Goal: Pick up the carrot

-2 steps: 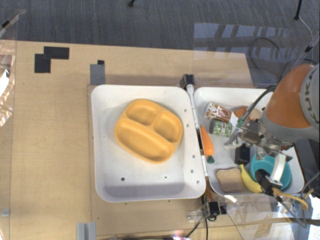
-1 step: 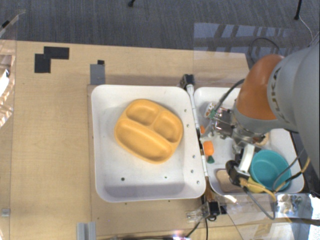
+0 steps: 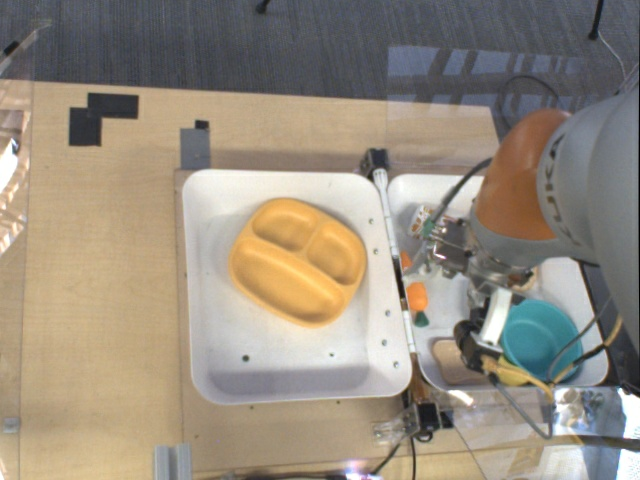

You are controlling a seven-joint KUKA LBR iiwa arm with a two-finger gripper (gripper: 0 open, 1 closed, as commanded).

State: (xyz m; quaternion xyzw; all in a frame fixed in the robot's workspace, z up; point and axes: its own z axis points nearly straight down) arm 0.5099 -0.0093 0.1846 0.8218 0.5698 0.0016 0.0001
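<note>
Lying close to the left wall of the right shallow white bin (image 3: 441, 190), a small orange toy carrot with a green tip (image 3: 417, 296), long axis roughly along that wall, just nearward of the metal gripper (image 3: 437, 240), opening impossible to tell.

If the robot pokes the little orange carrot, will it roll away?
Probably a little. The carrot looks small and rounded, so it may roll or skid on the smooth floor of the right-hand bin. It lies close to that bin's left wall, which would likely stop it there. It looks like a light, stiff toy, so it shouldn't bend.
</note>
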